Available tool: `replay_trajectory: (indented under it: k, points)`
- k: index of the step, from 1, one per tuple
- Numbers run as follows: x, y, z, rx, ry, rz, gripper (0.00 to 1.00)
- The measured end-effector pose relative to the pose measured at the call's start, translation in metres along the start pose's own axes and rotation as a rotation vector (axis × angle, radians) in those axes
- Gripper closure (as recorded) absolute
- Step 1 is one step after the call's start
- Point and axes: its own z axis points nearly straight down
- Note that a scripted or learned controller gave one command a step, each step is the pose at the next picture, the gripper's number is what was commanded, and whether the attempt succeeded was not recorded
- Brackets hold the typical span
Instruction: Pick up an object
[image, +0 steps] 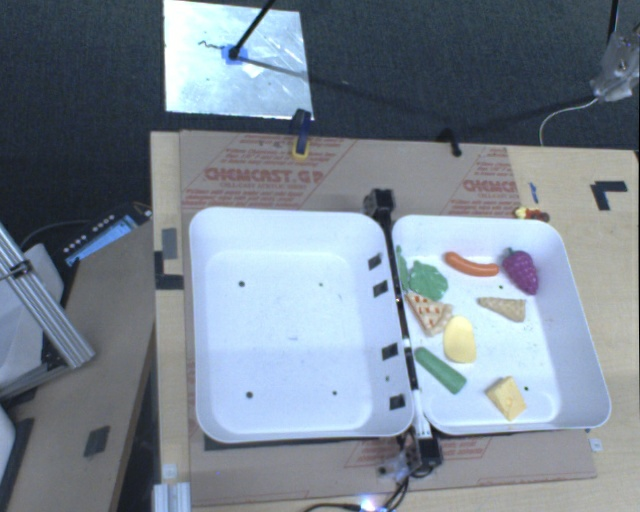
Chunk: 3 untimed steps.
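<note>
Inside right bin (575, 330): eight toy foods, one each.

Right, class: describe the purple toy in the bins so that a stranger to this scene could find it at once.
Start at the right-hand white bin, the one with toy food in it. Go to its far right corner, where the bunch of purple grapes lies just right of the orange sausage and above the tan wedge. It is the one purple, knobbly piece.

Toy foods lie in the right bin (575, 330): sausage (471, 264), grapes (520, 270), lemon (460, 340), cheese (507, 398), cucumber (441, 370).
</note>
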Motion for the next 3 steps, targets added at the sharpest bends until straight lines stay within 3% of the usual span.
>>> replay_trajectory:
  k: [1,3]
  points:
    - [0.012,0.031,0.007,0.017,0.003,0.000,1.00]
    - [0.070,0.030,0.008,0.019,0.004,0.000,1.00]
